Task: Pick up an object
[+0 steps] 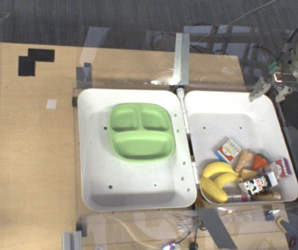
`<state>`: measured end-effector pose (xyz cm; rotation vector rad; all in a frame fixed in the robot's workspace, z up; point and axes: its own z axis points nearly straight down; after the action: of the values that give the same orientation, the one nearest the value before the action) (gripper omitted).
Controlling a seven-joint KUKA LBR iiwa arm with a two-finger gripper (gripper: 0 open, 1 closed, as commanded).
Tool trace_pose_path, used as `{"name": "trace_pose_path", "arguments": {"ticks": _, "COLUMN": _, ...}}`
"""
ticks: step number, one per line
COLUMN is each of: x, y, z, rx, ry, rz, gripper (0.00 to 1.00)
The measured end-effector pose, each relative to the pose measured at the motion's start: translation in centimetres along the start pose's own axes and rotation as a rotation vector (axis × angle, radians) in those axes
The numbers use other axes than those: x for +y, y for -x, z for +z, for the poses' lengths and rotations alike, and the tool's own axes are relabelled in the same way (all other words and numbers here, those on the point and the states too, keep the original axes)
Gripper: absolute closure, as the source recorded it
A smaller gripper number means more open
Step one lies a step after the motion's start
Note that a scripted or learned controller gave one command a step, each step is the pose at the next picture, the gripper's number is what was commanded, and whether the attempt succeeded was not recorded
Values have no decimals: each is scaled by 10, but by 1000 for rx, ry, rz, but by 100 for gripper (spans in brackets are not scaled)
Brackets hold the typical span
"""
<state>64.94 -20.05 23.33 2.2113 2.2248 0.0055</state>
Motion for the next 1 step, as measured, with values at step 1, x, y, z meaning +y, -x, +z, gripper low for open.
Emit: {"name": "trace_pose_path", "arguments": {"ticks": 1, "x": -56, "y": -46, "z": 101, "rx": 1, "ry": -3, "rz": 4, "gripper": 0}}
